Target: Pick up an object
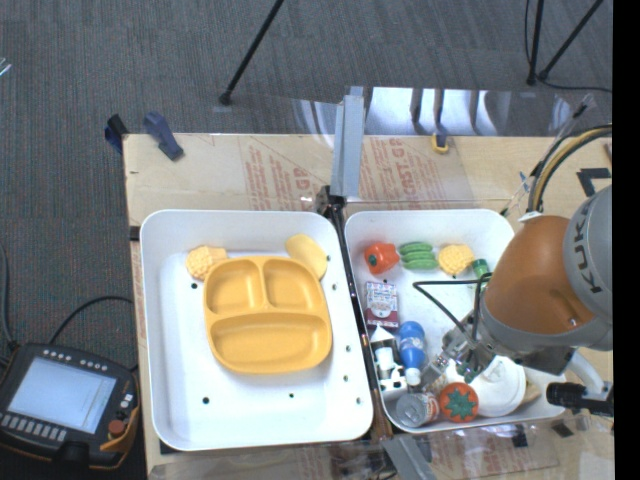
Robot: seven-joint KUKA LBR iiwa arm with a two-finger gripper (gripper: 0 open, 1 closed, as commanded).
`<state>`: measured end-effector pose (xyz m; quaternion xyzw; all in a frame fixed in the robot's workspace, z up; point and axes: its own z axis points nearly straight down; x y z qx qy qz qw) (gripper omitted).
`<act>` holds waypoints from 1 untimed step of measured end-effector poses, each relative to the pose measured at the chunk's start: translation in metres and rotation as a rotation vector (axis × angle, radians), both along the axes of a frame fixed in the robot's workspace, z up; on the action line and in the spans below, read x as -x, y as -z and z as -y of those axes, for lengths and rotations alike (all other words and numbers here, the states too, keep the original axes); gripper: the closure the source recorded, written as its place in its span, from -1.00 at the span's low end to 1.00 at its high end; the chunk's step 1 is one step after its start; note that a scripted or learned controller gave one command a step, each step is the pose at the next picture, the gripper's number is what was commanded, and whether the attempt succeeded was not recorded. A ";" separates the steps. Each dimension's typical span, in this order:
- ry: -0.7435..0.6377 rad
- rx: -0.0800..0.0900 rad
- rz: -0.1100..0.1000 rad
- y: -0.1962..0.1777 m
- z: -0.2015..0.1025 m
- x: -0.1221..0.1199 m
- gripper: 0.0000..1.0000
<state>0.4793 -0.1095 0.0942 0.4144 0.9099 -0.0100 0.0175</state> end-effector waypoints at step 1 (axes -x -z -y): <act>-0.011 -0.015 -0.012 -0.007 -0.009 0.001 1.00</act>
